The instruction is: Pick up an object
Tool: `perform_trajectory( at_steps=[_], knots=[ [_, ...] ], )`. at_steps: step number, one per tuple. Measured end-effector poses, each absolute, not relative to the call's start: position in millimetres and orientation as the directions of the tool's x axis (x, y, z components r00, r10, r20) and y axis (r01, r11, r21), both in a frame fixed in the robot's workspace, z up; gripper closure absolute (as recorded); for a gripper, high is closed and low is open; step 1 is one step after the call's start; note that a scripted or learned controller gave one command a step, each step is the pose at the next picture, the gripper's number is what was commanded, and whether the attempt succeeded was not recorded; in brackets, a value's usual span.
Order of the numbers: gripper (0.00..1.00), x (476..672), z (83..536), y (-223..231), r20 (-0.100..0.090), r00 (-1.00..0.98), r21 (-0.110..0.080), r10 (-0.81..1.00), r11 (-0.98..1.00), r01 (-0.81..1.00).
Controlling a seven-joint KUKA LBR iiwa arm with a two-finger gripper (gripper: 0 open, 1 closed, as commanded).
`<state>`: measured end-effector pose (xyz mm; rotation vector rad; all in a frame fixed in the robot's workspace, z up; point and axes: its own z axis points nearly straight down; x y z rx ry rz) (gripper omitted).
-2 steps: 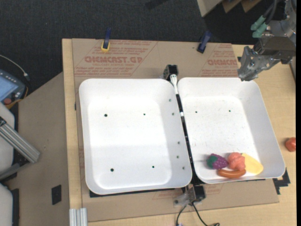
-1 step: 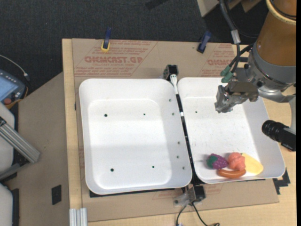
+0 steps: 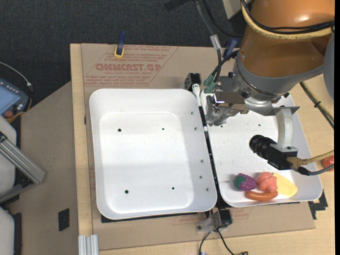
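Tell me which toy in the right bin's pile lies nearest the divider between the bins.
The purple grape bunch. It sits at the pile's left end, while the pink toy, the yellow piece and the orange sausage lie further right.

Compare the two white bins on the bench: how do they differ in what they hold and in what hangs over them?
The left bin shows a bare white floor with four small dark dots; the right bin holds small toy foods at its near edge: purple grapes, an orange-red piece, a yellow piece. The arm hangs over the right bin, not the left. Both are shallow, white, side by side.
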<state>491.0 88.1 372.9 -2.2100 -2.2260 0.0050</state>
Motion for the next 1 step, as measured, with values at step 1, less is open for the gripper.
perform_trajectory(
  at_steps=[1],
  knots=[
    [1.00,477.7,304.5,88.2,-0.001,0.001,-0.010,1.000,-0.001,1.000]
  ],
)
